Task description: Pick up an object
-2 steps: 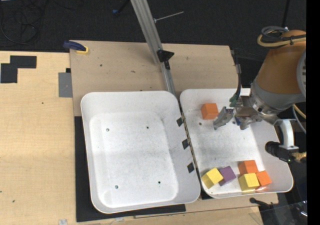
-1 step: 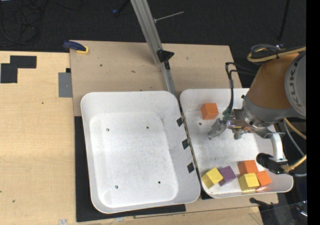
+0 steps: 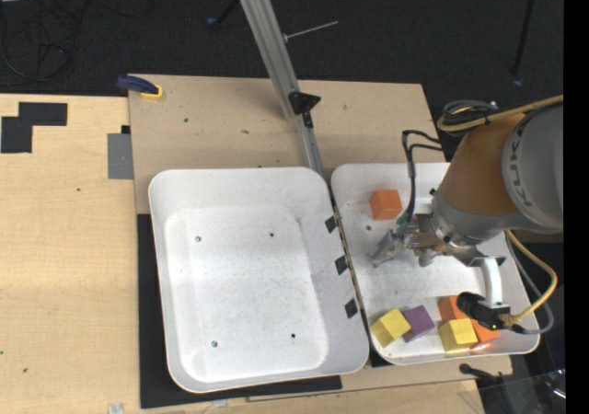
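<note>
Hand [image 3: 391, 247] state unclear, two yellow blocks [image 3: 390, 325], one purple block [image 3: 419, 319], two orange blocks [image 3: 386, 204]

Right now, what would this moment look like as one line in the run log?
hand: over right bin, nothing seen held | orange block: just beyond hand | yellow block, purple block: near front

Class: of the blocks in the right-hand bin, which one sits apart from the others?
The orange block near the bin's far edge; the yellow, purple and other blocks cluster along the near edge.
</note>
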`<state>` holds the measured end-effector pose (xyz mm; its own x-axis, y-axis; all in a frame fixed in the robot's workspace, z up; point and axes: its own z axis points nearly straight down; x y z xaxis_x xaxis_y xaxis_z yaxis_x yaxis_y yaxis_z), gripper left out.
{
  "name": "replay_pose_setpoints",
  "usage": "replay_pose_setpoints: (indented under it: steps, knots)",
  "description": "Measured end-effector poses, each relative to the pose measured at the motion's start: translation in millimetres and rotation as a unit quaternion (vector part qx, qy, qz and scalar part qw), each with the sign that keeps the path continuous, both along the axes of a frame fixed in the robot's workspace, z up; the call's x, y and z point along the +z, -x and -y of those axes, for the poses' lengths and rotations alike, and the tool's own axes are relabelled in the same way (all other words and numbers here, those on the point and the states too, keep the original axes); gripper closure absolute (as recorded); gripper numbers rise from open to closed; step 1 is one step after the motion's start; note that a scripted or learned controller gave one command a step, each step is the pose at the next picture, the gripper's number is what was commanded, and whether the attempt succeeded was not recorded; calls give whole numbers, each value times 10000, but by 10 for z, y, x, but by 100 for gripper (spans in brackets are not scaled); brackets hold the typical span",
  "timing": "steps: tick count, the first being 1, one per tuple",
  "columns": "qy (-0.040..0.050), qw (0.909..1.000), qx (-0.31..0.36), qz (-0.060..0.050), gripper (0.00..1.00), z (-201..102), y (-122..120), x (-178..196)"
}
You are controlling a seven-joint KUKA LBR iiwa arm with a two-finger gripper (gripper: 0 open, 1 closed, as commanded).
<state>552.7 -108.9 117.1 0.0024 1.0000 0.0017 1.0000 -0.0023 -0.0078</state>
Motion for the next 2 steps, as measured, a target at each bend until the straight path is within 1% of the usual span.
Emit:
replay_pose_setpoints:
  steps: [1, 2]
  knots:
    - [3, 10000, -45, 13, 100, 27, -1, 122]
    - [10, 10000, 5, 54, 100, 33, 15, 750]
